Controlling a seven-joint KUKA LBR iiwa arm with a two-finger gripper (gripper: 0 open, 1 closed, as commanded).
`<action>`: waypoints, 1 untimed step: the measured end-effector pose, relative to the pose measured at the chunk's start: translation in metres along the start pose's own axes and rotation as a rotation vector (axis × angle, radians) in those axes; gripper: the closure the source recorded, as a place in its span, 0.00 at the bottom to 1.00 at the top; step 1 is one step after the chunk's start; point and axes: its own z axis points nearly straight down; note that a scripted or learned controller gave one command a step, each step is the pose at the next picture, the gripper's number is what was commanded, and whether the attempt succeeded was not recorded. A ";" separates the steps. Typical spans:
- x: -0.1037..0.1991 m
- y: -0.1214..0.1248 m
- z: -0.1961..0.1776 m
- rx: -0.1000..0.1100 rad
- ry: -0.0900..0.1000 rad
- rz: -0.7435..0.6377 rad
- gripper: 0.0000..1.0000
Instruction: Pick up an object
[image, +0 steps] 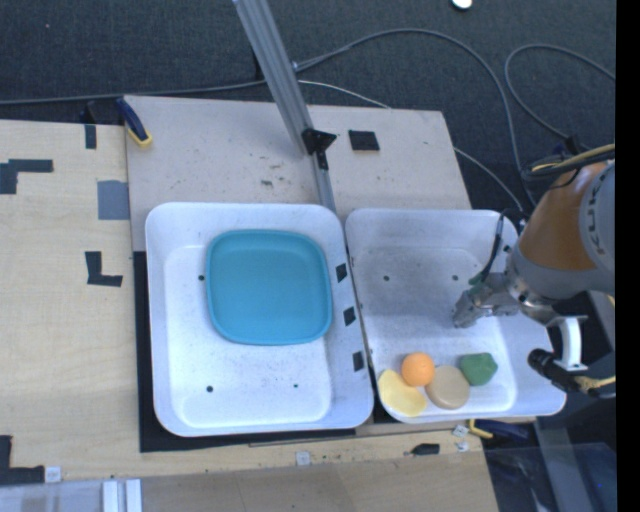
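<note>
1. The arm (575, 235) has a rounded grey casing with a broad orange band.
2. A thin black cable (495, 250) runs down it.
3. The end effector (470, 312) is grey metal.

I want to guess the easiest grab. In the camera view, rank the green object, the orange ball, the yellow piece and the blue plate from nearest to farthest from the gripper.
From the gripper:
1. Green object, just below it, right bin.
2. Orange ball, lower left of it.
3. Yellow piece, the right bin's bottom-left corner.
4. Blue plate, in the left bin.

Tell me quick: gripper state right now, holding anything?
Gripper: cannot be told whether open or closed; nothing seen held. It sits low in the right bin, above the green object.
</note>
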 end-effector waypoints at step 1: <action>-0.010 0.002 -0.049 0.001 0.001 0.001 1.00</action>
